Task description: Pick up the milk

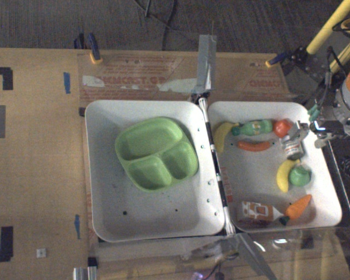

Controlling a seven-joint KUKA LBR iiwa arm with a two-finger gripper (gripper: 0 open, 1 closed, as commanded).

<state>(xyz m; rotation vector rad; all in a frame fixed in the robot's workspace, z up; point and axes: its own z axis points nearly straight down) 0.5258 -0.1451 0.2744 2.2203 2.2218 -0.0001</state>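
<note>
**Hand at the right bin's far right, milk at its near edge**

I see the milk [257, 210] lying flat at the near edge of the right bin [254, 177], a brown and white carton just left of the carrot [297, 207]. The carrot's green end nearly touches the carton's right side.

The hand [296, 137] sits in the far right part of the same bin, well apart from the milk. I cannot tell how it is set; the metal parts blur together there. A small can [293, 150] lies right under it, and a tomato [283, 127] sits just to its left.

Further left along the far side lie a green bottle [254, 127], a banana [221, 135] and a sausage [254, 146]. Between the hand and the carrot I see a second banana [283, 175] touching a green cup [300, 175].

The left bin [105, 174] holds a green tray [156, 153] with three sections. Both bins rest on the tabletop [35, 156].
</note>
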